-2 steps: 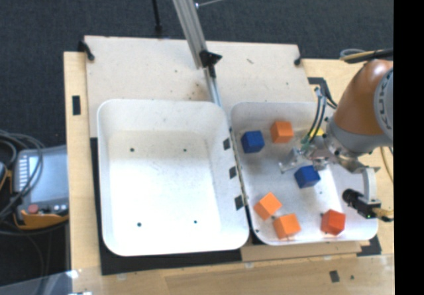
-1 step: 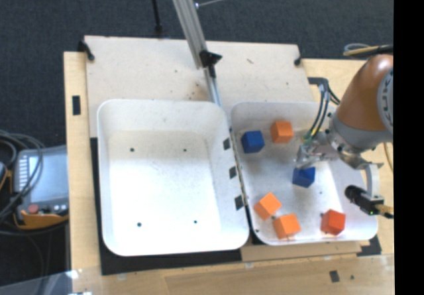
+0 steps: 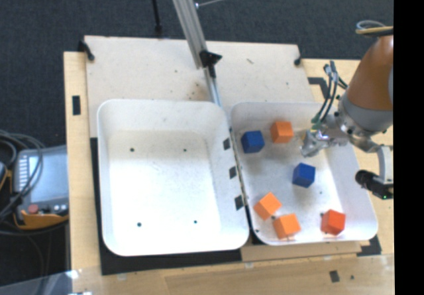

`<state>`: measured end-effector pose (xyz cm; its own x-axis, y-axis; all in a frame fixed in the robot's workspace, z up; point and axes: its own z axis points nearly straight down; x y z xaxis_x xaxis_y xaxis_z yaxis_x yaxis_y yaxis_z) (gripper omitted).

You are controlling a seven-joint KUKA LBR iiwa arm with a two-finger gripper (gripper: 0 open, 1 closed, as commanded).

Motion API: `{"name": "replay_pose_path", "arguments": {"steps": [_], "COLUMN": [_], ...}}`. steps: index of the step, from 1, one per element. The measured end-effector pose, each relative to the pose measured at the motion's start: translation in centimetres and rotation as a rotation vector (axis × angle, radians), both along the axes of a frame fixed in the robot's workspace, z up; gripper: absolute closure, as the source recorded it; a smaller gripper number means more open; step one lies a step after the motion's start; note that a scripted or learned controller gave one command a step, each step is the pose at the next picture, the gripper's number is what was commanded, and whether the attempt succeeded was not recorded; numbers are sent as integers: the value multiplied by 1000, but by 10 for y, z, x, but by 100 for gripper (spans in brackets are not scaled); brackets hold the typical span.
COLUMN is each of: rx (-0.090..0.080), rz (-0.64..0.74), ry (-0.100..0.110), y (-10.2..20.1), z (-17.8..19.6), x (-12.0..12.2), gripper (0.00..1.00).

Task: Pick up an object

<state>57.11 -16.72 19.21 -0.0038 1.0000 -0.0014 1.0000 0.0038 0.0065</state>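
Reaching in from the right, my gripper (image 3: pixel 311 146) hangs over the upper part of the right bin (image 3: pixel 351 184), and I cannot tell its state. An orange cube (image 3: pixel 282 131) sits just beside it, a blue cube (image 3: pixel 252 142) further left, another blue cube (image 3: pixel 303 175) just below. Three more orange cubes (image 3: pixel 268 205) (image 3: pixel 287 225) (image 3: pixel 332 222) lie along the bin's near edge, well apart from me; the left bin (image 3: pixel 106 154) adjoins.
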Motion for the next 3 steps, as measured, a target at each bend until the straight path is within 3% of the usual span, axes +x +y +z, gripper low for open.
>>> {"name": "replay_pose_path", "arguments": {"steps": [1, 3], "rx": [0, 2], "rz": [1, 2], "ry": [-1, 7], "y": [-1, 93], "z": [47, 36], "x": [2, 15], "gripper": [100, 100]}}
